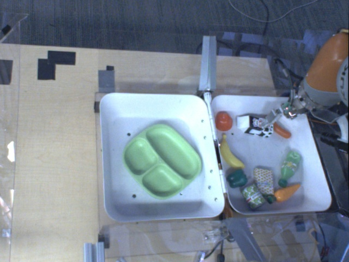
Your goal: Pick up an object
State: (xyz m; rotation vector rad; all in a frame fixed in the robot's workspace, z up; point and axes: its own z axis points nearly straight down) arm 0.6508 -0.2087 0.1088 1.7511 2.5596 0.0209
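My gripper (280,114) hangs low over the far right part of the right bin (322,198), reaching in from the right. Just below it lie a small orange piece (282,130) and a white and black carton (253,125). I see nothing held in the gripper. A red tomato (223,120) sits at the bin's far left corner. Lower down lie a banana (230,155), a dark green pepper (236,177), a patterned pouch (264,179), a green bottle (290,165), a carrot (287,191) and a green packet (253,196).
The left bin (114,201) holds a light green divided plate (162,160). A metal post (207,64) stands at the back between the two bins. Cables and the arm's orange band (327,64) are at the far right.
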